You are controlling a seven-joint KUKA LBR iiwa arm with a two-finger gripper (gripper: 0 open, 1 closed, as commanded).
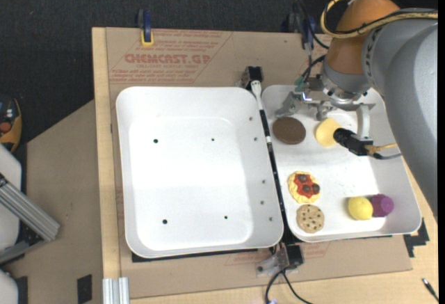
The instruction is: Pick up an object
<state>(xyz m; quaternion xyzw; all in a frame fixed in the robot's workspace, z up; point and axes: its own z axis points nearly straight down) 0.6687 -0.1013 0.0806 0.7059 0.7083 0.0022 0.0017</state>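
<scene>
- Arm (410, 80): the grey housing with its orange band sits closest to the lens and covers the far right corner of the right bin (334, 181). Any descent should stay inside the bin walls and clear of the centre divider.
- Left bin (188, 170): the largest tray on the bench, a shallow white tub lying just beside the right bin. It is not involved in the present step.
- Right bin: holds every candidate object. The far end is crowded; the near end is more open.
- Gripper (321, 102): positioned low over the far end of the right bin, between the brown disc (288, 131) and the pale yellow lump (326, 133). The state of the jaws cannot be determined; the wrist hides them. Nothing can be confirmed as gripped.
- Recommended procedure: choose one target, centre the tool over it, descend vertically, and close only once the object sits between the fingers. A descent between the two objects will likely miss both.
- Brown disc: flat, round, dark brown; low profile, so likely hard to pinch.
- Pale yellow lump: rounded and taller, touching a black part of the tool; judged the easier target.
- Other objects, near end: a pizza piece (304, 186), a cookie (309, 218), a yellow ball (359, 207) touching a purple piece (382, 205).
</scene>
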